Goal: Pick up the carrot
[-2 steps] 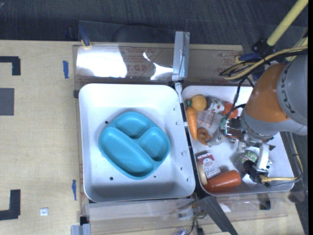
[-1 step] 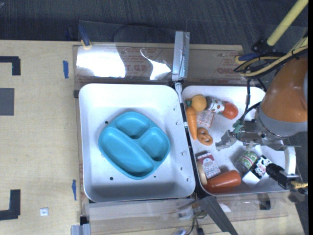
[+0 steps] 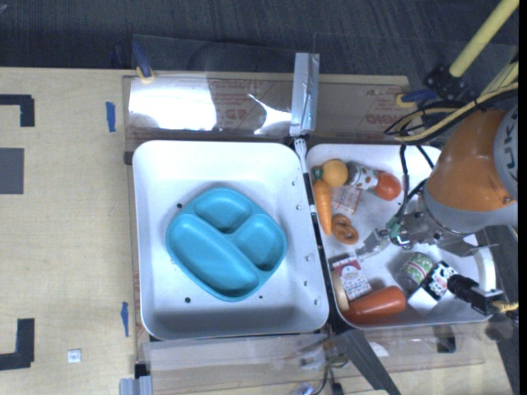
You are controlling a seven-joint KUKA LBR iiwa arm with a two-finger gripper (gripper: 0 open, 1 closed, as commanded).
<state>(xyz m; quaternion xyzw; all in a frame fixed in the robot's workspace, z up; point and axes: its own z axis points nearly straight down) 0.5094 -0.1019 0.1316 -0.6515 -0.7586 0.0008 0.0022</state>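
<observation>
The carrot [image 3: 323,205] is orange with a green top. It lies along the left wall of the right bin [image 3: 486,257], its top pointing to the back. My gripper [image 3: 380,240] hangs over the middle of that bin, to the right of the carrot and a little nearer the front, apart from it. Nothing of the carrot is in the gripper. The grey arm with its orange band [image 3: 471,167] reaches in from the right and hides part of the bin's right side.
Around the carrot lie a yellow-orange fruit [image 3: 334,172], a small bottle [image 3: 352,194], a tomato [image 3: 386,186] and a brown ring-shaped piece [image 3: 345,230]. Nearer the front are a packet [image 3: 354,281], a red sausage [image 3: 375,303] and a green can [image 3: 417,267]. The left bin [image 3: 156,171] holds a blue divided plate [image 3: 226,242].
</observation>
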